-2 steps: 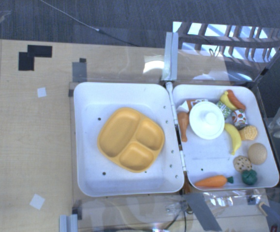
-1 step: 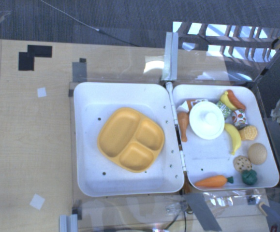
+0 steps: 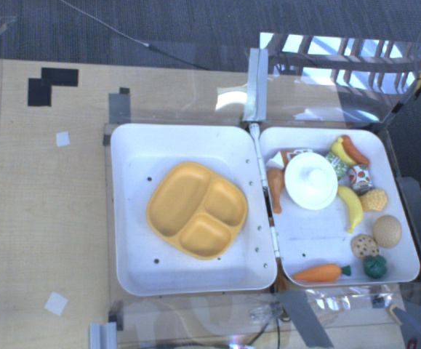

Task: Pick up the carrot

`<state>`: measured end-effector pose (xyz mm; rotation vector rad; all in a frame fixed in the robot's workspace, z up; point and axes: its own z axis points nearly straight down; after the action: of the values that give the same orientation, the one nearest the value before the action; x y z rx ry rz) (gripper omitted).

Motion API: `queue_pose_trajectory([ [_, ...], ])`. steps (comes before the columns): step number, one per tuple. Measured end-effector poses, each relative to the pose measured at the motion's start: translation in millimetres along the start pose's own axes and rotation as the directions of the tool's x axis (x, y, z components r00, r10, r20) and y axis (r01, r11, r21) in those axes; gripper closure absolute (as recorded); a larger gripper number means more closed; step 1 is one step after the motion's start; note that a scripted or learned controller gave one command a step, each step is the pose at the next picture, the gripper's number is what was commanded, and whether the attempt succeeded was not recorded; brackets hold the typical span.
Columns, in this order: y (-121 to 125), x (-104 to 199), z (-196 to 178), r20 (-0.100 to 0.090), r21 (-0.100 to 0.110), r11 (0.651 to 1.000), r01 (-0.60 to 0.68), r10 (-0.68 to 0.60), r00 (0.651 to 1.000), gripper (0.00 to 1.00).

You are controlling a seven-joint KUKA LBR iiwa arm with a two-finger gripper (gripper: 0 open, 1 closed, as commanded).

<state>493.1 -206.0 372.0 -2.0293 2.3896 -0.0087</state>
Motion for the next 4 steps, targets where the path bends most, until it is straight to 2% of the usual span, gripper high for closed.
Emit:
queue_pose_trajectory([
  [1, 4.2, 0.5, 26.7, 0.001, -0.003, 0.962, 0.272, -0.272, 0.962, 1.00],
  [2, -2.4, -4.2, 23.2, 0.002, -0.001, 0.881, 0.474, -0.474, 0.881, 1.00],
  [3, 15.8, -65.3, 68.5, 0.006, -0.003, 0.735, 0.678, -0.678, 0.735, 1.00],
  [4, 7.1, -18.0, 8.2, 0.000, 0.001, 0.633, 0.774, -0.774, 0.633, 1.00],
])
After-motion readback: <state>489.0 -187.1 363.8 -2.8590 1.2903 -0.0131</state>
